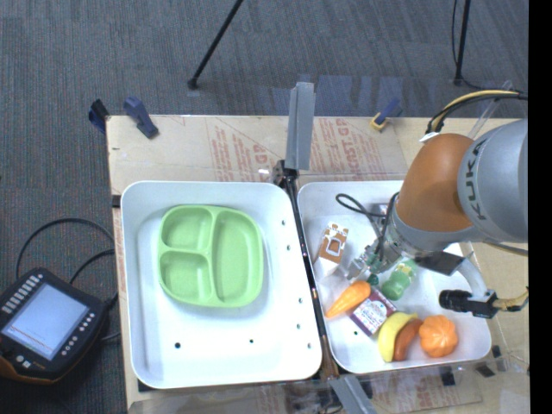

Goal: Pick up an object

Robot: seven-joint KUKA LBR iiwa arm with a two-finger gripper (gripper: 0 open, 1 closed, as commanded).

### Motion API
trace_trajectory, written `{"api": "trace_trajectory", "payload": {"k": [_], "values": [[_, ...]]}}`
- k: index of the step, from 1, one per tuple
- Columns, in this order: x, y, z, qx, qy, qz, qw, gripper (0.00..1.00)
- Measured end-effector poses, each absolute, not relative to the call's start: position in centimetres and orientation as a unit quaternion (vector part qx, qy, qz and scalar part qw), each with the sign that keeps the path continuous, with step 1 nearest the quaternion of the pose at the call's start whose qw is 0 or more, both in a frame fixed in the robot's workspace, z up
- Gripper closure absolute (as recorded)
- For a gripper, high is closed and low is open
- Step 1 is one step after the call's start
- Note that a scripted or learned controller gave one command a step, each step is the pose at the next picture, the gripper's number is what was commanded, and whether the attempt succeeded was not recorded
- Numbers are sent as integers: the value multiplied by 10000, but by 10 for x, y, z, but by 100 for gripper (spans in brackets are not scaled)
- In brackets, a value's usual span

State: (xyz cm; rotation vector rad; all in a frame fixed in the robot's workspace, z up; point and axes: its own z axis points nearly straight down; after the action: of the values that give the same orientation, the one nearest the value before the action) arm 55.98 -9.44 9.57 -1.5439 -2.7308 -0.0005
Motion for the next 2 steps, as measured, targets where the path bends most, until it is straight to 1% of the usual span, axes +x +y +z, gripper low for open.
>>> {"api": "trace_trajectory", "payload": {"k": [1, 2], "values": [[560, -94, 96, -4920, -8706, -2, 24, 0], [491, -97, 88, -5277, -8494, 3, 22, 0]]}}
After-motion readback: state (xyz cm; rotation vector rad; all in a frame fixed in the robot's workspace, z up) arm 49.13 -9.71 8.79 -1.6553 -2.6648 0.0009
